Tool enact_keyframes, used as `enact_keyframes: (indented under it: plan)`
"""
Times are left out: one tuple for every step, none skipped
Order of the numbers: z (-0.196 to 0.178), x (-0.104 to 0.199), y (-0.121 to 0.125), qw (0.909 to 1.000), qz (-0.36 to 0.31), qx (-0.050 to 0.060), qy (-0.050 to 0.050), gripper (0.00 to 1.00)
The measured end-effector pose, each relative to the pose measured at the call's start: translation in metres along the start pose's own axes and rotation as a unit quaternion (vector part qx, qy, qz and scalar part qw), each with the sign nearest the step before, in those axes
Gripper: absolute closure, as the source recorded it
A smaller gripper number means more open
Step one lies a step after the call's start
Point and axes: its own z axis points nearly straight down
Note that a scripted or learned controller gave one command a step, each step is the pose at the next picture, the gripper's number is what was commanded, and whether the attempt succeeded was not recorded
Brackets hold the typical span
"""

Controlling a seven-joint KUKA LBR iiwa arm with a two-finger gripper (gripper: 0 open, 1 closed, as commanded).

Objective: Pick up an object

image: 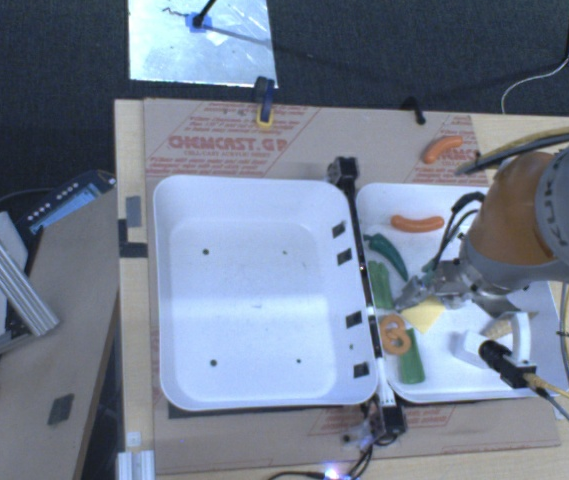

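Note:
My gripper (416,291) reaches in from the right and hangs low over the left part of the right bin (464,196). Just below it lies a yellow piece (427,316). Left of it are a long green vegetable (379,287) and a dark green pepper (388,253). An orange pretzel-shaped ring (395,335) and another green piece (411,360) lie at the bin's near left. An orange sausage (417,224) rests at the bin's far side. I see nothing held by the gripper.
The left bin (254,288) sits beside the right one, with a black-clipped divider (359,268) between them. A second orange sausage (444,149) lies on the cardboard behind the right bin. A blue and yellow clamp (263,102) stands at the back.

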Motion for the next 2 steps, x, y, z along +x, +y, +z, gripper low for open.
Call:
enact_keyframes:
  plan:
    - [0.001,0.025,-0.051,1.0000,-0.001,0.001,0.001,0.00]
    - [-0.010,0.024,-0.048,1.0000,-0.001,-0.003,0.000,1.00]
